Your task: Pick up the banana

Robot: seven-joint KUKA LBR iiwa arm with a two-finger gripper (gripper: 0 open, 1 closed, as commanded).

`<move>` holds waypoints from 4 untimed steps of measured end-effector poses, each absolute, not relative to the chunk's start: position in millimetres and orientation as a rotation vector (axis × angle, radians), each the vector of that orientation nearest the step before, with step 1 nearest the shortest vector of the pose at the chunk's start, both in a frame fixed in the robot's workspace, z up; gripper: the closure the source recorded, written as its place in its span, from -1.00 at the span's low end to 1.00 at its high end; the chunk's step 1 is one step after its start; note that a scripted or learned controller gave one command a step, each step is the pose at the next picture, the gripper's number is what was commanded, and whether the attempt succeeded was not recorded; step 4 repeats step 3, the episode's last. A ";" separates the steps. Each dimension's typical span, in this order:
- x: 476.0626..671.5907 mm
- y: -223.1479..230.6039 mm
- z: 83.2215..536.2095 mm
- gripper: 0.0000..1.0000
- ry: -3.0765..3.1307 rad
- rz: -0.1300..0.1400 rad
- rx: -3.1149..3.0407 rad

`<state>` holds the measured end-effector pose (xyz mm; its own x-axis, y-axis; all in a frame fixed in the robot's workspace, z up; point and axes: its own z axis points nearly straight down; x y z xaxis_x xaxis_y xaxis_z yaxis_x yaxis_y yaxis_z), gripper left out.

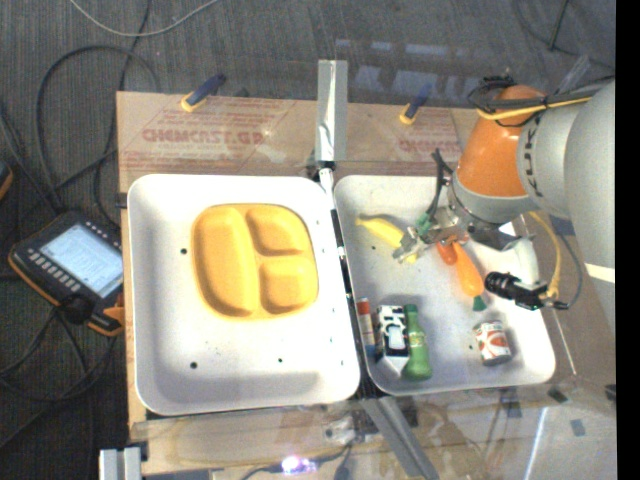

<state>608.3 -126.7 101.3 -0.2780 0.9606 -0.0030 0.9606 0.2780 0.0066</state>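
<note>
A yellow banana lies in the right bin, near its upper left part. My gripper hangs low over the bin, right at the banana's right end. Its fingers look close to or touching that end, but I cannot tell how they stand. The arm with its orange band reaches in from the right above the bin.
An orange carrot-like piece lies just right of the gripper. A small can sits at the bin's lower right. A green bottle and a white-and-black item lie at lower left. The left bin holds a yellow divided tray.
</note>
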 end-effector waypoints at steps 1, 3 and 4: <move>608.3 -126.7 101.3 -1.00 2.506 0.005 1.884; 668.3 -78.2 195.3 1.00 2.368 -0.005 2.063; 668.3 -78.2 195.3 1.00 2.368 -0.005 2.063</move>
